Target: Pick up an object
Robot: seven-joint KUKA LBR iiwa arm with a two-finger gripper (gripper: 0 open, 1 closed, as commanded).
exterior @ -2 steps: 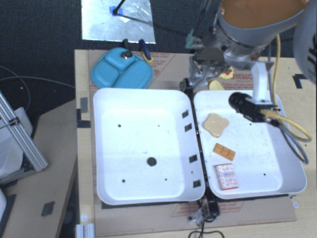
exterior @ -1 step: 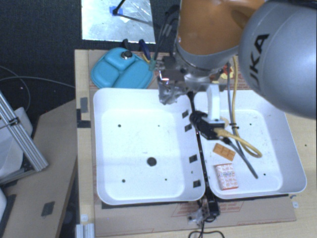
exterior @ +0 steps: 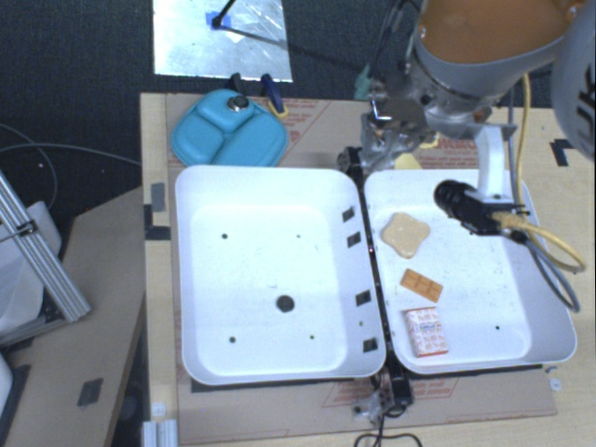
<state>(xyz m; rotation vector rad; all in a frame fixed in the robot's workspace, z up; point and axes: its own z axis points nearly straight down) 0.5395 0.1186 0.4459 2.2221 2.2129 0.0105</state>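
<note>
Above the right bin's [exterior: 549, 343] far edge hangs the claw [exterior: 384, 147], its opening impossible to tell.

Position: one camera fixed above the surface [exterior: 158, 250]
Facing: down at a slant
Range: middling, both white bins [exterior: 270, 194] framed
Arm [exterior: 484, 17]: enters from 1 o'clock

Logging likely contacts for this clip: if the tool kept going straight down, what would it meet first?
Probably the back rim of the right bin, near the hinge side. The tool hangs over that far edge; height is unclear from this slanted view.
</note>
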